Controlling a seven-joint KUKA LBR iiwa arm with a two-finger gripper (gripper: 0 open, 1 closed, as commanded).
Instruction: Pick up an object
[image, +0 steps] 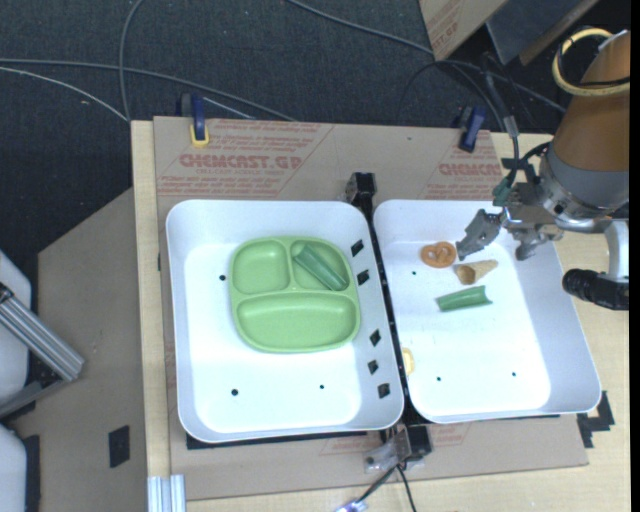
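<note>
In the right bin (560, 350) lie three small items: an orange pretzel-like piece (436, 255), a tan cone-shaped piece (476, 270) and a flat green piece (462, 299). My gripper (474, 238) hangs over the bin's upper part, just above and right of the pretzel piece and close over the tan cone. Its dark fingers (470, 243) point down-left. Nothing shows between them. In the left bin (200, 340) sits a green divided plate (293, 295) with a darker green item (321, 265) in its upper right compartment.
The arm's orange band and grey wrist (590, 150) reach in from the upper right. A row of black clips (375, 340) runs along the divider between the bins. Blue clamps (200, 125) (470, 128) hold the cardboard base at the back.
</note>
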